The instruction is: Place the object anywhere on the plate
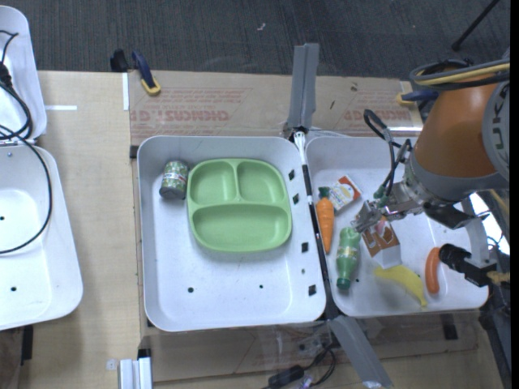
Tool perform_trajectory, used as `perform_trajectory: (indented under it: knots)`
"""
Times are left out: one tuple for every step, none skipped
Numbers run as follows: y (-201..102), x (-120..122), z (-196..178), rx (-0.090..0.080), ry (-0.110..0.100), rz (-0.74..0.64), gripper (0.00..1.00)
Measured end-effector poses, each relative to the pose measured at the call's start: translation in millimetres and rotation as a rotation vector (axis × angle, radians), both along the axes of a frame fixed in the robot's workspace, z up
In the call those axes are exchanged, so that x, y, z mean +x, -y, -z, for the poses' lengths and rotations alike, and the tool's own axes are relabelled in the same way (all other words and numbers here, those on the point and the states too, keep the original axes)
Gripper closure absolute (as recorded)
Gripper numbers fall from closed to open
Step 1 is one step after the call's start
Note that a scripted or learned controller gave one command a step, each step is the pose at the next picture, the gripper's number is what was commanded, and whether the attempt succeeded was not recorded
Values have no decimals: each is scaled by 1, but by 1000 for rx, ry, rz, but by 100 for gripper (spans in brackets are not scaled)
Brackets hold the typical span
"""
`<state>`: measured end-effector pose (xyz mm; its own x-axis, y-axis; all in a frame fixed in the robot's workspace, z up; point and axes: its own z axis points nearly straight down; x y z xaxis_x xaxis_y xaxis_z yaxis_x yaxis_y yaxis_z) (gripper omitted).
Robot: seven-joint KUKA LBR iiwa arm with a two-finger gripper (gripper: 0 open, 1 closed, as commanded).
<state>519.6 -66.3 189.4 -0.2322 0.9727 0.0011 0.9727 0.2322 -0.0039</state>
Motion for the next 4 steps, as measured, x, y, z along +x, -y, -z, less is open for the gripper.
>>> perform_trajectory:
  knots:
    - [-3, -40, -33, -1, -3, 116, 100]
    - [-91, 58, -36, -4, -4, 160, 100]
    - [-155, 83, -17, -4, -3, 61, 100]
    - [-171, 96, -38, -4, -1, 56, 100]
